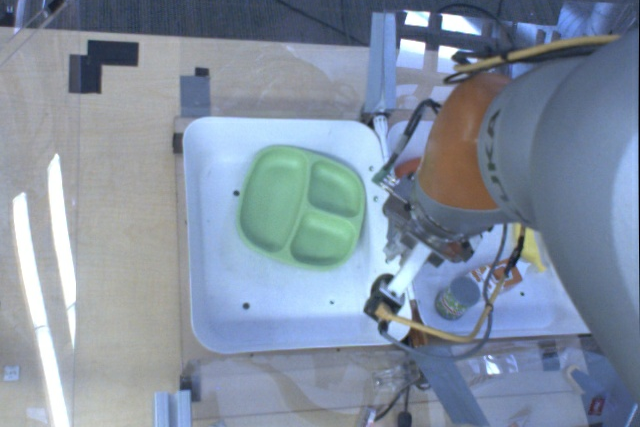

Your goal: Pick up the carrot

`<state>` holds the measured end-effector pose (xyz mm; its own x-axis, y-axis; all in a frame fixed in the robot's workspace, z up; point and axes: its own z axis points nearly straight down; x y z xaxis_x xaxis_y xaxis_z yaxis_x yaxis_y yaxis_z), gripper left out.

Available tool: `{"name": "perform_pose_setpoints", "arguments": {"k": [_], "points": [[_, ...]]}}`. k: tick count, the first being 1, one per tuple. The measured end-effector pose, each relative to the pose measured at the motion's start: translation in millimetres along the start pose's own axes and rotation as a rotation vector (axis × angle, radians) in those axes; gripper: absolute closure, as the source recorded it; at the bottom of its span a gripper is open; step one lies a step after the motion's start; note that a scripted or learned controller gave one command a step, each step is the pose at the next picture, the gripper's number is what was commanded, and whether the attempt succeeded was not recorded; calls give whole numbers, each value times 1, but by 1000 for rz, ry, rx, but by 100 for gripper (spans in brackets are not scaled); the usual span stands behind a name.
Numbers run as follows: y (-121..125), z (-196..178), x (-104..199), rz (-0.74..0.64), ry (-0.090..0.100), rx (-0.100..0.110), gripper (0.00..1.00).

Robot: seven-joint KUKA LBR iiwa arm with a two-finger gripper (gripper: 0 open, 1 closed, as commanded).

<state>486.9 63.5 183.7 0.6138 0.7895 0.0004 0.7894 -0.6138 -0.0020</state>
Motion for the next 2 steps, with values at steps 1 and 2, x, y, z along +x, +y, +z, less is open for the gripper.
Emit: {"name": "perform_pose_setpoints", "arguments": {"k": [1, 2], "points": [[23, -19, -28, -232, 1, -4, 100], [23, -76, -8, -304, 2, -5, 100]]}}
